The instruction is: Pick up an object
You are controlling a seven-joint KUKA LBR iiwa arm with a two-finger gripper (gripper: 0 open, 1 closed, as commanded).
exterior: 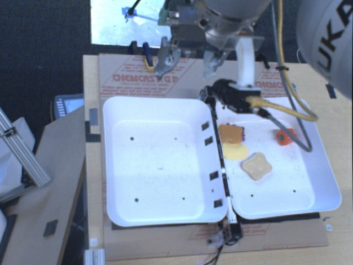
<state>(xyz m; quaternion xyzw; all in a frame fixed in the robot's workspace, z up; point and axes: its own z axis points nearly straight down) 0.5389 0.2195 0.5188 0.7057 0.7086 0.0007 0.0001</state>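
White bins [160, 164] sit on a tan bench [96, 81] over dark floor. Behind the bins, the gripper [187, 62] hangs spread wide, holding nothing.

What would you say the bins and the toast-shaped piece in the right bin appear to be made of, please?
Bins: probably thin moulded plastic, glossy white; rounded corners, raised rims and soft highlights suggest it.
Toast: likely a plastic or foam toy, matte tan with a paler edge; its even colour and neat bread outline point that way, though the view is too coarse to tell which.
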